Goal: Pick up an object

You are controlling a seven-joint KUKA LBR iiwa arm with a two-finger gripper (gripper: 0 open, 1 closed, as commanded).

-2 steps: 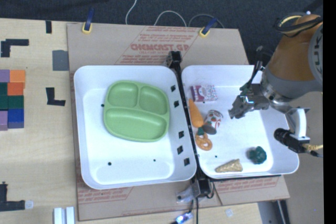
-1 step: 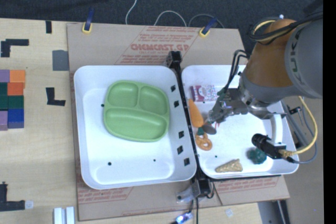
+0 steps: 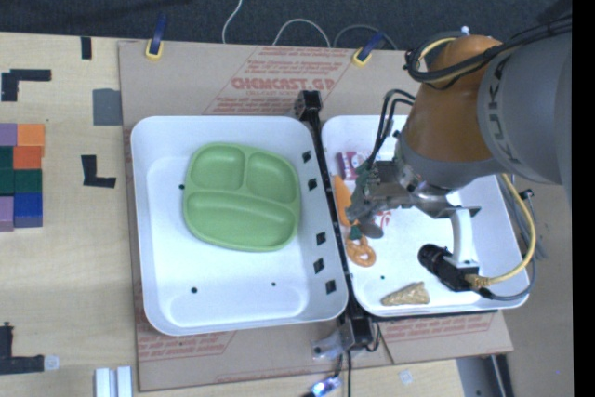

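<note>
Orange ring-shaped object (image 3: 361, 253) lies in the right white bin (image 3: 493, 297), just below the gripper (image 3: 365, 211), which hangs near the bin's left wall. Whether the gripper is open or shut cannot be told. A tan wedge-shaped piece (image 3: 407, 295) rests near the bin's front edge. The left bin (image 3: 158, 274) holds a green divided plate (image 3: 243, 197). Both bins sit on a cardboard sheet (image 3: 270, 74).

seen from above, the grey arm with its orange band (image 3: 456, 107) reaches down into the right bin (image 3: 497, 293), its gripper (image 3: 365, 217) low over small orange pieces (image 3: 360, 251) near a tan scrap (image 3: 406, 295), while the left bin (image 3: 158, 293) holds a green divided plate (image 3: 242, 197).
</note>
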